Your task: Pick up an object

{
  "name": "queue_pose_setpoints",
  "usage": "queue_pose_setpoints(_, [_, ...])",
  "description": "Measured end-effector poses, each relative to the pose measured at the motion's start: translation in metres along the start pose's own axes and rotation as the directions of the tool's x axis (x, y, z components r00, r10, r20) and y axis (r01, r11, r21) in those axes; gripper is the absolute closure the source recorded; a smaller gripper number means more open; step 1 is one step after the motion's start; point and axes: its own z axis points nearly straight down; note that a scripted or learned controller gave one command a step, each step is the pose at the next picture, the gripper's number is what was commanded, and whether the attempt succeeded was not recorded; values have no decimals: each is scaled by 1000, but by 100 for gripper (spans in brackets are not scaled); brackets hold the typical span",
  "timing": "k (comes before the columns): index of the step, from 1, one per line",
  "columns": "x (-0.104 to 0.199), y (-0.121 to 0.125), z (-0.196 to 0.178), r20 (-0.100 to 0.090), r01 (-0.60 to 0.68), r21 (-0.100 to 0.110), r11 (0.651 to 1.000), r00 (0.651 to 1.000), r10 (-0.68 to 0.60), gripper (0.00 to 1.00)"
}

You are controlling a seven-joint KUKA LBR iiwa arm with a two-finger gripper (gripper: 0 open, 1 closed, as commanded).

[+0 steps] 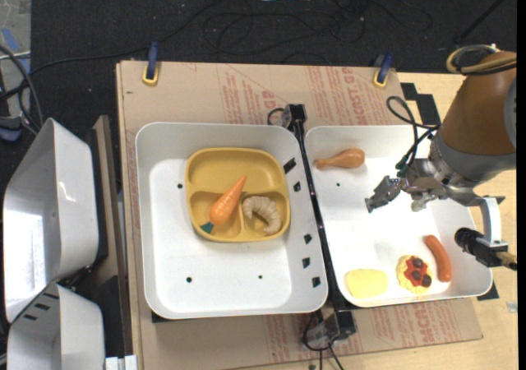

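Observation:
My gripper [400,196] hangs over the middle of the right bin [345,224], open, with nothing between its fingers. A toy chicken drumstick [341,160] lies to its upper left near the bin's back. Along the front lie a yellow slice [366,282], a small round tart with red topping [414,272] and a red sausage [438,257]. In the left bin [164,261] a yellow divided plate [201,167] holds an orange carrot [228,201] and a pale shrimp [263,213].
The two bins meet at a ridge with black clips [311,212]. The arm's grey and orange body [485,126] overhangs the right bin's right side. White containers [41,212] stand left of the bench. Cables trail on the dark floor behind.

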Motion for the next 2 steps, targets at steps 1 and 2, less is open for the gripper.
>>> queue_pose_setpoints(1, [0,3,-7,2,3,-14,1000,1000,-3,0])
queue_pose_setpoints(2, [-4,2,37,2,0,-10,1000,1000,0,0])
